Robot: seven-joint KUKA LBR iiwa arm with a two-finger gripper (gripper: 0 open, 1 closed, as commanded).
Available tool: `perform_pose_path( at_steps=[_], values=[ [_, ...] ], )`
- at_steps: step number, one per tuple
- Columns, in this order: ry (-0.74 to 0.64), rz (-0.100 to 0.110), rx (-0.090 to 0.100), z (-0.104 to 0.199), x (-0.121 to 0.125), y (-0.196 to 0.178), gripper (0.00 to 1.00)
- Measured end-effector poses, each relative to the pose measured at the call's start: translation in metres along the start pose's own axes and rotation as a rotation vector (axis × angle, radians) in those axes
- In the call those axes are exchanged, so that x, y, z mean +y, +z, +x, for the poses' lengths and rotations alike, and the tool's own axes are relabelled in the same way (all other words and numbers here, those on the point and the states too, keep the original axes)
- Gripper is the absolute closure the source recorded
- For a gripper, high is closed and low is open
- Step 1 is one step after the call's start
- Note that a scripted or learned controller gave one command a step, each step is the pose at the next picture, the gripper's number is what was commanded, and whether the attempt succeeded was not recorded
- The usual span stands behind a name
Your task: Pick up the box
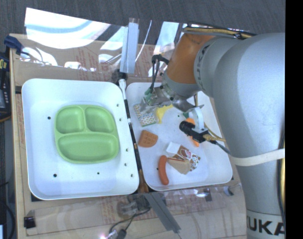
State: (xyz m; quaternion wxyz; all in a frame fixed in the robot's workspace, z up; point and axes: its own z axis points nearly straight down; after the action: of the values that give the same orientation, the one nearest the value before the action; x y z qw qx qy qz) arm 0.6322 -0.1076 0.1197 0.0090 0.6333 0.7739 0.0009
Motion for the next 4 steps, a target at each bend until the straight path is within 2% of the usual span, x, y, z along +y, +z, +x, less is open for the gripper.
perform_pose_path(
  at_steps=[1, 2, 3, 4],
  values=[
    [0.000, 0.000, 0.000, 0.000, 0.000, 0.000, 0.00],
    [0.103, 0.001, -0.002, 0.000, -0.004, 0.019, 0.00],
    [0.097, 0.004, 0.002, 0.003, -0.003, 0.011, 1.00],
    [0.098, 0.004, 0.001, 0.002, -0.003, 0.011, 0.00]
  ],
)
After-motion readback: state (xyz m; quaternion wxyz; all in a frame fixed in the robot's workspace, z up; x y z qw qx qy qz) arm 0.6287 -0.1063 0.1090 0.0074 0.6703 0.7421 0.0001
